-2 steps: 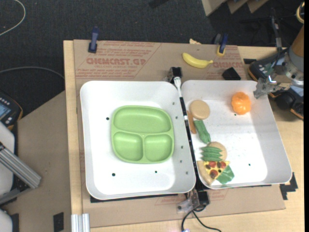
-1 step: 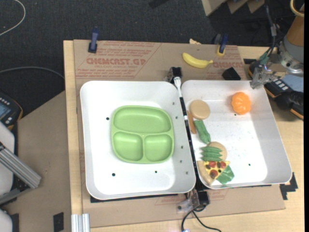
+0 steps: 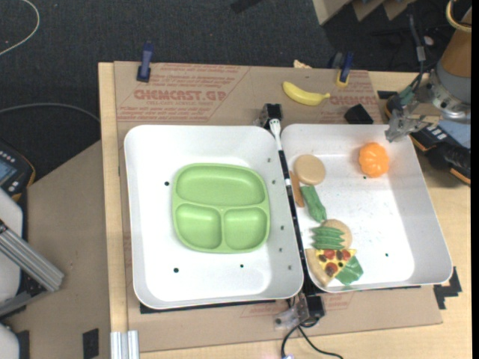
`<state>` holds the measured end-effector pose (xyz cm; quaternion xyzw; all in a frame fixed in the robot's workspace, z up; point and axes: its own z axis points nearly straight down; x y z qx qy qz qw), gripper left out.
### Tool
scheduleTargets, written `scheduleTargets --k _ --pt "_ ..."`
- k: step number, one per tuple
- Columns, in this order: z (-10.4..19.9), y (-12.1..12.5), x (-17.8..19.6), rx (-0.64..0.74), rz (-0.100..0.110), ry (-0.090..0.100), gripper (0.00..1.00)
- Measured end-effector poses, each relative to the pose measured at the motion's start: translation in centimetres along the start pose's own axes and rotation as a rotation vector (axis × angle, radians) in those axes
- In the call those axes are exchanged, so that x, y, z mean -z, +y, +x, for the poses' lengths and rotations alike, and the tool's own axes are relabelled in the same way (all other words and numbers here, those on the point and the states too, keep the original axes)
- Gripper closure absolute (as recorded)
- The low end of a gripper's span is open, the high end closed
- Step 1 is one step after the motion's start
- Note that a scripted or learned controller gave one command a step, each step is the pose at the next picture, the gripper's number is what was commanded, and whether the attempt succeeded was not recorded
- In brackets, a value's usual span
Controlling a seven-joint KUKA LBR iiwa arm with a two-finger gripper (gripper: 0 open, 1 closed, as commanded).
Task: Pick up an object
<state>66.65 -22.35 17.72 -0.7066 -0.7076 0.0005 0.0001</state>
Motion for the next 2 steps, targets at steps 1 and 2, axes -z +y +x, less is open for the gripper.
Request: scheduleTargets --k 1,2 --pt "0.0 -2.0 -1.7 -0.002 0.002 0.001 1.0" --pt "5.6 0.3 6.1 0.005 -0.011 -0.002 1.0"
